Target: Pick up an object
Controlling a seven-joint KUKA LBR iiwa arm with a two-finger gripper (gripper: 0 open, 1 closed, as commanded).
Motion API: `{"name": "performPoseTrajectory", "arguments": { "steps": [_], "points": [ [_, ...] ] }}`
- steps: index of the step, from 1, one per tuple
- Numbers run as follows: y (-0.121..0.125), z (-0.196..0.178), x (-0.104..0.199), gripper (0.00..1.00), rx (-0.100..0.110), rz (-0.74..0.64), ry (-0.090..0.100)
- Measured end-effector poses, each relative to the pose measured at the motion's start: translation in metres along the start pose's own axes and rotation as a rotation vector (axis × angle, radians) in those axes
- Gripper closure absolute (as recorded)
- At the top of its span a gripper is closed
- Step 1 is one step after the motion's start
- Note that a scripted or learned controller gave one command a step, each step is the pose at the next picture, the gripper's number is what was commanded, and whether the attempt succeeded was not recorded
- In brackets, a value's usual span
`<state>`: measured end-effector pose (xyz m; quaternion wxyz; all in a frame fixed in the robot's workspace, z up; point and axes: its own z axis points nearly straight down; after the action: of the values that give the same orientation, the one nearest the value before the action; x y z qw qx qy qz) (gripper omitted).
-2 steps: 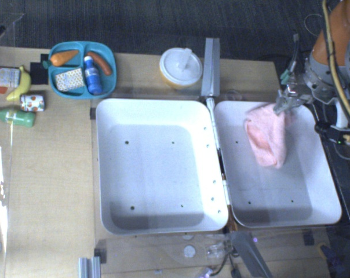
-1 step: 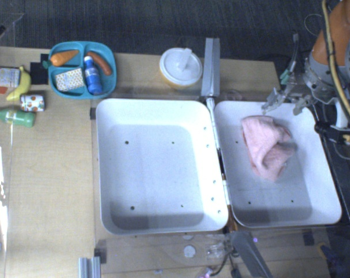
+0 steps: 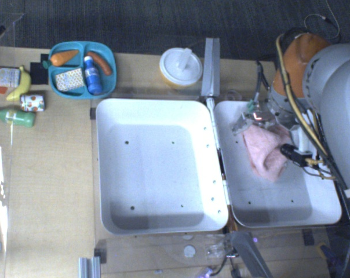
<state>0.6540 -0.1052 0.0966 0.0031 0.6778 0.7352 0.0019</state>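
Hand (image 3: pixel 251 116) of the grey arm (image 3: pixel 337 91), lowered over the far left corner of the right-hand shallow white plastic bin (image 3: pixel 279 216). Whether the hand stands wide or narrow cannot be told, as its tip is lost among brackets and cables. Directly on its near side lies a crumpled pale pink cloth (image 3: pixel 265 150), resting on the bin floor in the far half. Cloth and hand are close together, but contact cannot be confirmed, and nothing is seen held.

To the left, edge to edge with this bin, sits the second shallow white plastic bin (image 3: pixel 157 172). An upright grey metal post (image 3: pixel 210 68) rises at the far end of the seam between the two. Just left of the post stands a white-lidded round cup with a yellow body (image 3: pixel 181 67).

Further left, on the pale wooden desk (image 3: pixel 42 201), is a blue divided plastic plate (image 3: pixel 112 74) holding an orange toy carrot (image 3: pixel 65 57), a small blue bottle (image 3: pixel 92 77) and a reddish toy sausage (image 3: pixel 103 64). At the far left edge are grouped a yellow toy banana (image 3: pixel 19 84), a small printed can (image 3: pixel 32 102) and a green bottle lying on its side (image 3: pixel 13 117).
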Motion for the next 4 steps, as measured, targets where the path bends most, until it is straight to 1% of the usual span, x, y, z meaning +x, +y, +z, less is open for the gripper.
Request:
{"name": "performPoseTrajectory", "arguments": {
  "steps": [1, 2, 3, 4],
  "points": [
    [-0.033, 0.006, 0.008, 0.0, -0.007, 0.023, -0.002],
    [-0.088, 0.005, 0.009, 0.0, -0.009, -0.017, -0.002],
    [-0.042, 0.006, 0.016, 0.0, -0.009, -0.175, -0.003],
    [0.015, 0.008, 0.006, 0.0, 0.015, -0.25, 0.006]
  ]
}}
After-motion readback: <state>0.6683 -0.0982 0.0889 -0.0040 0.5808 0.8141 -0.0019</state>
